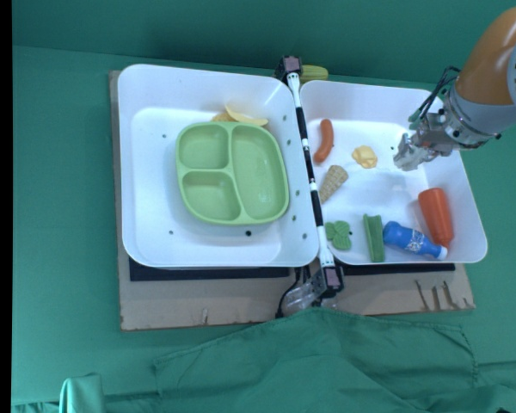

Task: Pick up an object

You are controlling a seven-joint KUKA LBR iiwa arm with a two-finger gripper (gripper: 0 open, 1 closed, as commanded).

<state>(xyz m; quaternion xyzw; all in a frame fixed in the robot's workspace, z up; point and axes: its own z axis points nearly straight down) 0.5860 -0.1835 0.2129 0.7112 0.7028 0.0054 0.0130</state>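
The right bin [374, 93] holds a red sausage [324, 139], a small yellow piece [365, 156], a waffle cone [332, 181], a green leafy piece [339, 234], a green pod [374, 237], a blue bottle [413, 240] and an orange carrot [435, 215]. My gripper [408, 159] hangs over the bin's right part, right of the yellow piece and above the carrot. I see nothing between its tips.
The left bin [146, 93] bears a green divided plate [232, 172], with a yellow piece [241, 115] behind it. A yellow object [314, 72] lies just past the bins' far rims. Green cloth [327, 360] covers the bench front.
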